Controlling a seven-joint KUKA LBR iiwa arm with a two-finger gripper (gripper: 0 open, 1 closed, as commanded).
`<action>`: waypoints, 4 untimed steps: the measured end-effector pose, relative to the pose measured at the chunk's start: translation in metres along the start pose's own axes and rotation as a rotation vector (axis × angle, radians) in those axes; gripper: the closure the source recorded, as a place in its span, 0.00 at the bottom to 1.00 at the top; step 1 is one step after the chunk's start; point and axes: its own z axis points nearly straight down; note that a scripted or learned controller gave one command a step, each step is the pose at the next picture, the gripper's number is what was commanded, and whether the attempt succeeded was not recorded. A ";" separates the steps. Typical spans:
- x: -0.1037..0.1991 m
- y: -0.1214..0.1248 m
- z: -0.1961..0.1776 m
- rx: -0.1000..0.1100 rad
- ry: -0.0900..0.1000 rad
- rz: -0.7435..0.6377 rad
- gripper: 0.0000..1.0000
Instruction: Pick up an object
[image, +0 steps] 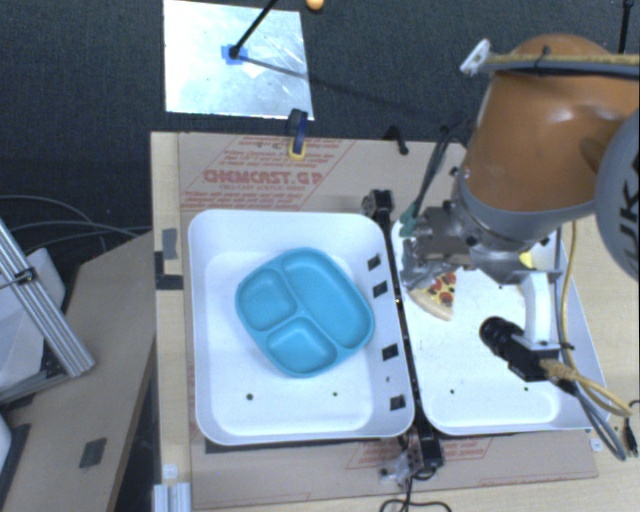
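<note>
A pizza slice (439, 293) is seen in the right bin (480, 400), toward its 10 o'clock corner. The gripper (424, 258) is placed just at the slice's 12 o'clock, overlapping its upper edge; whether it is spread or closed cannot be told. A blue tray (303, 310) is centred in the left bin (230, 400).

Dull grey metal on the gripper (428, 262), with a glossy orange band (545, 120) above it and a plain grey arm (620, 190) beyond. Just beside the gripper, a pizza slice (438, 294) has a tan crust, a yellow top and red spots. The bin (470, 390) under the gripper is white, and so is the other bin (230, 400) across the divider, which holds a sky-blue plate (303, 310). Black clips (380, 290) dot the divider. Farther off, brown cardboard (335, 175) bears red lettering
</note>
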 end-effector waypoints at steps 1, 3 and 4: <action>-0.054 -0.001 0.000 0.004 -0.003 0.013 1.00; 0.111 0.010 -0.052 0.004 0.003 -0.005 1.00; 0.076 0.000 -0.141 -0.004 0.002 0.010 1.00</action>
